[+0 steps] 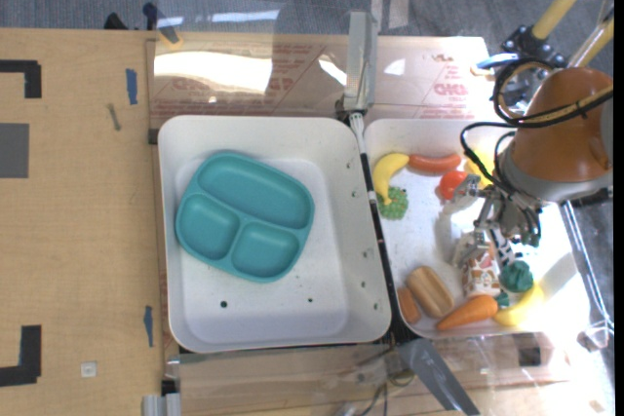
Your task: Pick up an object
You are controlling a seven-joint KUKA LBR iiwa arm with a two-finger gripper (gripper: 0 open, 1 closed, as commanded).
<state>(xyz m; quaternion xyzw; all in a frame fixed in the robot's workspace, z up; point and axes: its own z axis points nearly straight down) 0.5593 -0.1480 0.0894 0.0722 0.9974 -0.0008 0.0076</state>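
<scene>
Gripper (485, 244) low in right bin (421, 209) among toy food — finger state cannot be told. Carrot (468, 311) and bread roll (430, 290) near front wall; teal tray (245, 215) in left bin (331, 287).

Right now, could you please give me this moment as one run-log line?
tool: low in right bin, over toy food | grasp: unconfirmed | teal tray: left bin

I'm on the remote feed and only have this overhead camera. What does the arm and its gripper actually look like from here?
The arm shows as a bulky rounded section in orange with a grey band beneath it. Black cables loop over its upper side beside a black fitting. Below hangs the gripper, a slim assembly of dark and metallic parts with thin wires, above the right bin.
</scene>
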